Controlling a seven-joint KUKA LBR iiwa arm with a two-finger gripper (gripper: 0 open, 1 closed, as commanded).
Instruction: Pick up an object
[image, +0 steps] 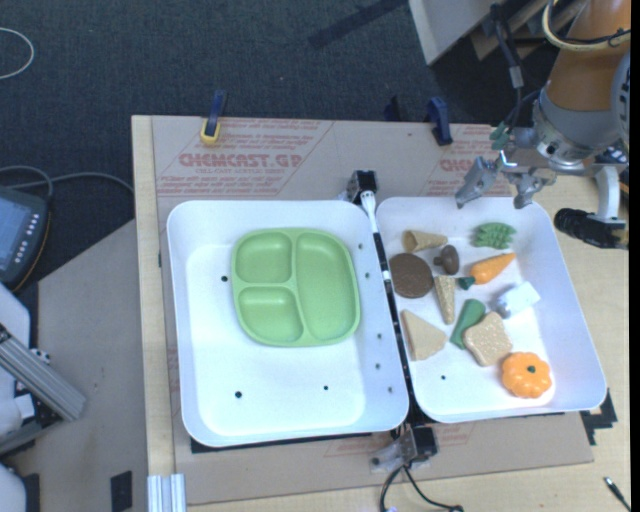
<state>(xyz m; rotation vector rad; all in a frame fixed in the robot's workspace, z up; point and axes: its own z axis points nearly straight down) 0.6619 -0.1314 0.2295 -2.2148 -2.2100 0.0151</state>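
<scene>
Two shallow white bins sit side by side on the bench, their inner edges touching along a dark hinge line. Seen from the overhead camera, the left bin holds a single pale green divided plate, lying flat toward its upper middle, with three compartments that hold nothing.

Inside the right bin is a scatter of toy food. A brown round piece lies near the inner wall, with a tan wedge just above it and a small dark mushroom-like piece beside it. A green leafy piece lies near the top, and an orange carrot lies just below it. A white block rests near the carrot's lower right. A narrow cheese-coloured wedge and a larger pale triangle lie lower down, next to a slice of toast that overlaps a green piece. An orange pumpkin sits near the bottom right corner.

The gripper hangs above the right bin's top rim, its two fingers spread apart with nothing between them, close to the leafy piece but apart from it.
</scene>
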